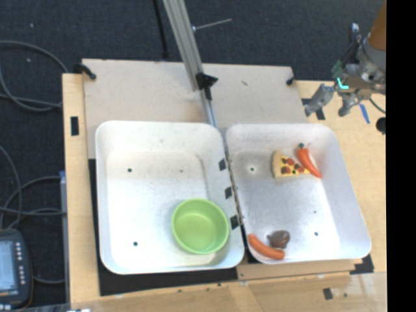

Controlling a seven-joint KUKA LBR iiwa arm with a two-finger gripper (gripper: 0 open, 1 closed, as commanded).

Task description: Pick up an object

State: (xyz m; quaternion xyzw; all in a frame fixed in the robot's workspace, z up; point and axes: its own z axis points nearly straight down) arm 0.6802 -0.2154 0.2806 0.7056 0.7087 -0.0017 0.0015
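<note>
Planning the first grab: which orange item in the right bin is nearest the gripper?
The carrot beside the pizza slice; the sausage lies at the bin's near edge.

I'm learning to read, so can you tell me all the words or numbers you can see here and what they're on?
There are no words or numbers to read here.
The little screen device at the left edge is too small and blurry to read.
The pizza slice toy, green bowl and white bins carry no writing.
</note>
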